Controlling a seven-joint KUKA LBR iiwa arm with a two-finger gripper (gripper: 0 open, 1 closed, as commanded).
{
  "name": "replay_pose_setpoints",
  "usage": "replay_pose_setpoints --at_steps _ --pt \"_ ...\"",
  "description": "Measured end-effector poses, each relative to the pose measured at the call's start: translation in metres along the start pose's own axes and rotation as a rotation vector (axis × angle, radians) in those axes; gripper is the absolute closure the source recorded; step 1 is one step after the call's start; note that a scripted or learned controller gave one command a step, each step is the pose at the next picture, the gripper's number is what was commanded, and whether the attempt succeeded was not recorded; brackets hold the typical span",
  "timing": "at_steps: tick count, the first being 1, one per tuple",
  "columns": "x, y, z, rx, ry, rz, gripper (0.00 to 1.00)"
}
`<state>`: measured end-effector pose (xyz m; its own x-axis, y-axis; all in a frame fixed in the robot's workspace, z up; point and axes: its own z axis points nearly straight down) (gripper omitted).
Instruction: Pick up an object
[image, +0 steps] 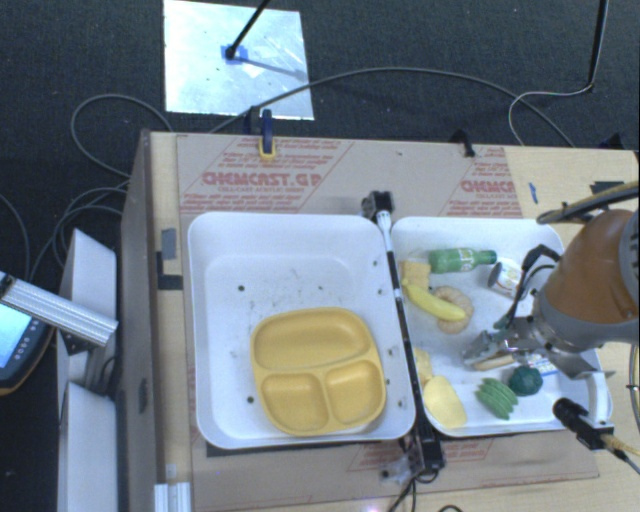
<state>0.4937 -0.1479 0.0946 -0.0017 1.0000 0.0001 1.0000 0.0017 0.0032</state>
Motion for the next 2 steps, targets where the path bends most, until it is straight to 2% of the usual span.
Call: replay_pose_setpoints --at_steps 1,2 --pt "0.042 -0.006 -0.083 0.000 0.000 -0.002 1.00" --pt "0.113 0.082 -0.090 0.001 0.001 -0.003 1.00"
